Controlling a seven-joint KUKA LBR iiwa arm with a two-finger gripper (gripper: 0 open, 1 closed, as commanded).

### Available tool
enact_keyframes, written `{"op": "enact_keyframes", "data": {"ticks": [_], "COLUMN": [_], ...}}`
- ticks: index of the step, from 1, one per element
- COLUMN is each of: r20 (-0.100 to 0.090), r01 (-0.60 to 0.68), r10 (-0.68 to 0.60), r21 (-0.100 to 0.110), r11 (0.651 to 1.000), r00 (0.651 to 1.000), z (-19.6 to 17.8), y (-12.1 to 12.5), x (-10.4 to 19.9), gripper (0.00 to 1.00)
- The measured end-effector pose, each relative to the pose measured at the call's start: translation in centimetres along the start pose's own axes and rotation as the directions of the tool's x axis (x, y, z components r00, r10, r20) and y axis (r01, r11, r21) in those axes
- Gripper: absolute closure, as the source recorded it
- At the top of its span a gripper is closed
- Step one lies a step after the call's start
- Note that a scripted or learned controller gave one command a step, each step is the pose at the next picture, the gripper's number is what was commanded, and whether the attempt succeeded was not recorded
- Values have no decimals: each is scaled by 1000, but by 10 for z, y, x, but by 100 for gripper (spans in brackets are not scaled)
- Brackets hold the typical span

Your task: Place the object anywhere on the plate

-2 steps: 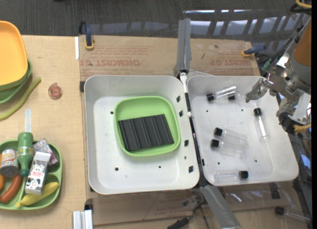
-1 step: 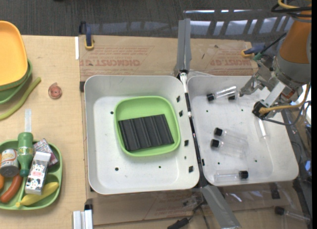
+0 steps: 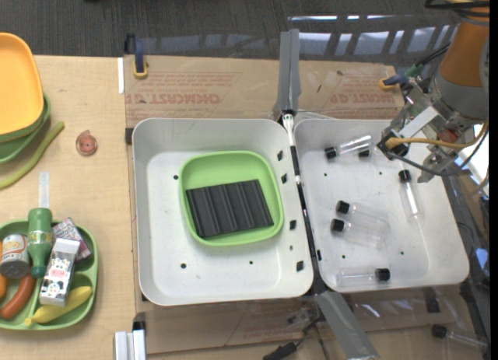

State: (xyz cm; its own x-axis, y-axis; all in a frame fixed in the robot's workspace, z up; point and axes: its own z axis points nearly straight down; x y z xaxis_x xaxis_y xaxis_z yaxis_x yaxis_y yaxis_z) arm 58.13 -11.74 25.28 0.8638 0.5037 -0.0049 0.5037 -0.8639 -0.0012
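The fingers of the gripper [image 3: 426,169] hang over the far right part of the right bin [image 3: 436,253] — whether parted or closed, we cannot tell. The nearest clear vial [image 3: 411,197] lies flat on the bin floor just beside them, black cap toward them — well apart from the green plate [image 3: 191,176] in the left bin [image 3: 156,261], which bears a black ridged slab [image 3: 228,207].
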Motion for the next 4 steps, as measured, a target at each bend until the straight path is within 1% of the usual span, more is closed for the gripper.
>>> {"op": "enact_keyframes", "data": {"ticks": [1, 2, 3, 4], "r20": [0, 0, -2, -1], "r01": [-216, -318, -303, -306], "r10": [216, 318, 303, 306], "r21": [0, 1, 1, 1], "r11": [976, 948, 953, 952], "r00": [976, 948, 953, 952], "z": [25, 27, -9, -4], "y": [10, 10, -28, -48], "x": [19, 19, 46, 45], "gripper": [0, 0, 0, 0]}}
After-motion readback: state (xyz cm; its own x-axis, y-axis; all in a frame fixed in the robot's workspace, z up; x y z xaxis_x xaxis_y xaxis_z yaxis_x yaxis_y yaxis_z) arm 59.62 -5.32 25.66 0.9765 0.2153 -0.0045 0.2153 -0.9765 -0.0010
